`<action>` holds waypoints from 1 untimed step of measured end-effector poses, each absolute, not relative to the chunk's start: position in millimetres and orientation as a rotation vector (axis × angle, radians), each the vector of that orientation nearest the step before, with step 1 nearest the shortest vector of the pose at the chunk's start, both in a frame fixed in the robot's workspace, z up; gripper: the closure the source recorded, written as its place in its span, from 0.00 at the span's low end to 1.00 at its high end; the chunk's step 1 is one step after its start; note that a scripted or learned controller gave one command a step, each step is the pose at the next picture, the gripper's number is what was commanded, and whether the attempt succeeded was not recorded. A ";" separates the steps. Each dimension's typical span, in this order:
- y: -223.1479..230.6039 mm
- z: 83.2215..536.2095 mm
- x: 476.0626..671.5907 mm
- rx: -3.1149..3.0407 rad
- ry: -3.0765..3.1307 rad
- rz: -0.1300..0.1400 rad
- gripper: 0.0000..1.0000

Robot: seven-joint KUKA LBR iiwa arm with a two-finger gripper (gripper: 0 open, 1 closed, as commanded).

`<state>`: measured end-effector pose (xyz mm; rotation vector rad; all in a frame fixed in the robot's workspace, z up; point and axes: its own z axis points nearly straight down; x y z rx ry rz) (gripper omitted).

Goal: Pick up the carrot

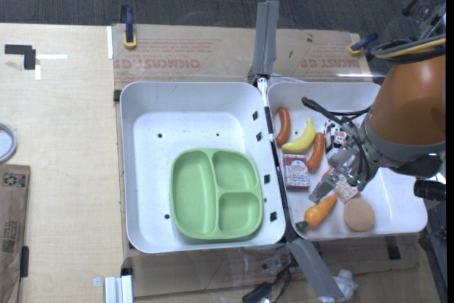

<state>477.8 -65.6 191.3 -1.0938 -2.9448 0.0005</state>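
Tool (333,184) lowered into right bin (397,227), set just above carrot (320,210), at its upper right end; approach judged as lining up for grasp. Finger state cannot be told. Carrot lies slanted on bin floor, not seen clamped. Bread roll (360,215) just right of carrot; pink box (296,172) left of tool, crowding descent.

One fixed camera is looking down at a slant on both bins (131,152); I'm reaching in from three o'clock.
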 end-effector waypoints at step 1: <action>-103.2 101.3 480.4 -0.790 -3.044 -0.009 0.00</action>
